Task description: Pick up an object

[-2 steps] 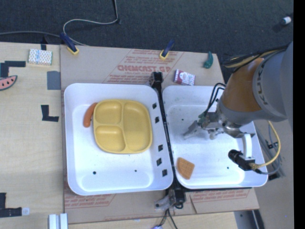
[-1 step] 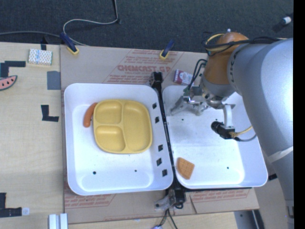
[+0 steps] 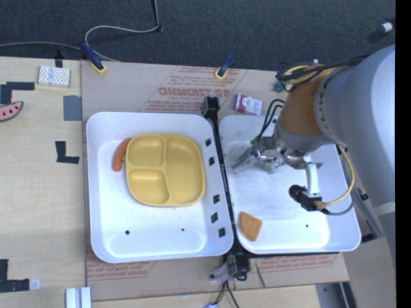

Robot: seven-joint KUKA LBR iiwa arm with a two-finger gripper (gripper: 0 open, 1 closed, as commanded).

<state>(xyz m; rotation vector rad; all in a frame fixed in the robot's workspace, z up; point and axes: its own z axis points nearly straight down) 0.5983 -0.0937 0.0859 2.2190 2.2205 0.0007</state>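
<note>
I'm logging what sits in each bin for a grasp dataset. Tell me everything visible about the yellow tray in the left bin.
The yellow tray is a rounded-square divided plate, apparently smooth plastic, with three compartments: two side by side at the far side and a third on the near left. It lies flat and right way up, turned slightly askew, in the upper middle of the left bin. An orange sausage-shaped object lies against its left edge, partly tucked beneath the rim. Nothing shows in its compartments.

Two bins sit side by side on the surface [image 3: 38,191]. In the left bin [image 3: 106,236] a divided plate [image 3: 166,169] lies toward the far side, with a sausage [image 3: 119,154] touching its left edge. In the right bin [image 3: 334,233] a cracker [image 3: 250,226] lies near the front left corner, and the hand [image 3: 247,159] reaches in at the far left part.
</note>
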